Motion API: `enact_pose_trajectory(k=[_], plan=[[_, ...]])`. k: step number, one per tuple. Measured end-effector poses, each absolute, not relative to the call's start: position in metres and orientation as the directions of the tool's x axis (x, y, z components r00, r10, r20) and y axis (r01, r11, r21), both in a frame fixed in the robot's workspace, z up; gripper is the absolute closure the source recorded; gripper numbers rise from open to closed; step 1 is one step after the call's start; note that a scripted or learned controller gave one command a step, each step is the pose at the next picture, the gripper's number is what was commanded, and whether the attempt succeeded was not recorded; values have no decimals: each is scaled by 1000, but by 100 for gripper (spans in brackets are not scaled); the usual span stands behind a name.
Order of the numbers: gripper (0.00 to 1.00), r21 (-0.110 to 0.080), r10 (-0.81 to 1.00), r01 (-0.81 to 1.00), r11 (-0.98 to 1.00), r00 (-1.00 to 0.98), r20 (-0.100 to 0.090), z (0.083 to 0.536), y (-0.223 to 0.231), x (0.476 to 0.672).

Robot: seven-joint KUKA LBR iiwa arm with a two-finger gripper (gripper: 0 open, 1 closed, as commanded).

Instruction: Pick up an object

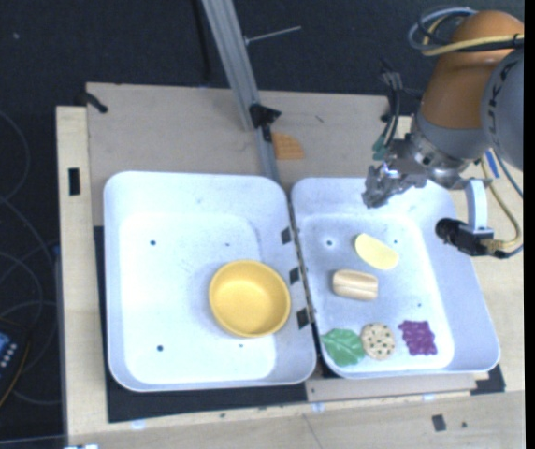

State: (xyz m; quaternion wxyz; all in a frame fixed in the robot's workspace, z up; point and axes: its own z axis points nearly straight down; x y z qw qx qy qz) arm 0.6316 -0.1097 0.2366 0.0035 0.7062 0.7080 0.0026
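- A pale yellow flat piece (376,252) lies in the right bin (455,279), in its upper middle, the nearest item to the gripper (376,195).
- The gripper hangs above the bin's far rim, up from that piece and apart from it; whether it is spread or closed, I cannot tell.
- Just below lies a tan bread roll (354,284).
- Along the near edge: green leaf (343,346), cookie (377,340), purple grapes (418,337).
- A yellow bowl (249,297) sits in the left bin (146,279).

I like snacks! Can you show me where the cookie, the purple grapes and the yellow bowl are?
cookie (377,340), camera view, middle of its top.
purple grapes (418,337), camera view, centre of the bunch.
yellow bowl (248,297), camera view, inside bottom.
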Motion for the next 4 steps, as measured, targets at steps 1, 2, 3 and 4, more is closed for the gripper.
enact_pose_trajectory(k=[1, 2, 3, 4], plan=[[100, 5, 1000, 1000, 3, -3, 0, 266, -111, 633], [100, 1, 1000, 1000, 6, -6, 0, 259, -65, 636], [100, 2, 1000, 1000, 8, -8, 1, 265, -13, 650], [100, 1, 1000, 1000, 6, -6, -1, 245, 39, 666]])
